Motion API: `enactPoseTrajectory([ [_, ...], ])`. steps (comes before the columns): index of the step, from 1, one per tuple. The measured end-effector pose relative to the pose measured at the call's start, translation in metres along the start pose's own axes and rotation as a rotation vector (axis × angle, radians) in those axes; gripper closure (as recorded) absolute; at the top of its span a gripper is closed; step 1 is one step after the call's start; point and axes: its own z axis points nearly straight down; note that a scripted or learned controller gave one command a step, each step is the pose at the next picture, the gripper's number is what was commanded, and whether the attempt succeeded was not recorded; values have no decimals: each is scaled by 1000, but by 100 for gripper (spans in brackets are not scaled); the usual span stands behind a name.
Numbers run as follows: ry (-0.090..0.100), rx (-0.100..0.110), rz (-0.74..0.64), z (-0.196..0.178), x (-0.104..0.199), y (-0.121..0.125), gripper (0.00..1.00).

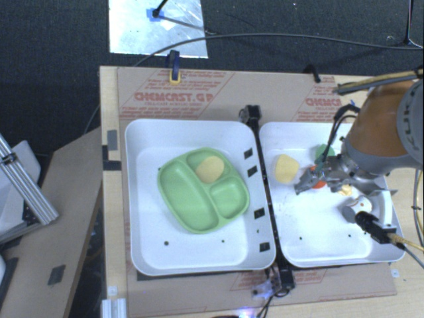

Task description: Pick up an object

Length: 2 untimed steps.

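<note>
Arm low in the right bin, tool among small objects near its back-right corner.

The tool (pixel 310 181) points left at a yellow block (pixel 287 168) lying just beside it, with green (pixel 322 153) and orange (pixel 320 184) bits close against it; whether it is wide or narrow I cannot tell. The block sits near the divider wall of the right bin (pixel 311 244), whose front floor is open for moving. In the left bin (pixel 152 250), a green divided plate (pixel 199 194) holds another yellow piece (pixel 210 169).
</note>
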Motion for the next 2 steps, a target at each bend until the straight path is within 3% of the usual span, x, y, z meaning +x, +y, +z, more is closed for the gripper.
enactPoseTrajectory([
  [1,0,1,1,58,7,-6,0],
  [2,-1,-4,2,65,7,-6,0],
])
